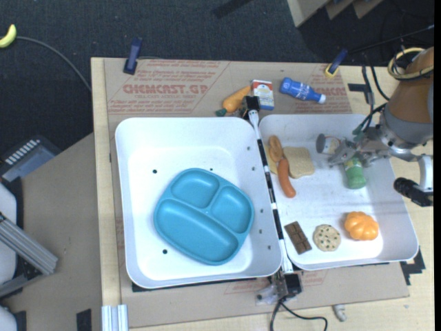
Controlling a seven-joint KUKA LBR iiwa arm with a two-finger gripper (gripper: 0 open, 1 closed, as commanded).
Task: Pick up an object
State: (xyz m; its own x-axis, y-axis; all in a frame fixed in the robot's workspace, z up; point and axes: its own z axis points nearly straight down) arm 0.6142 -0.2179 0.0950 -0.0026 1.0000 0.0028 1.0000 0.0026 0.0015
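One green can (355,176) stands in the right bin (396,250), just below my gripper (353,150) and touching or nearly touching it, so I judge a short drop should reach it, though the grip's state is unclear.

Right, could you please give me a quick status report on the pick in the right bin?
Gripper low in right bin, over green object. No hold visible. Toast, sausage and cookie lie apart.
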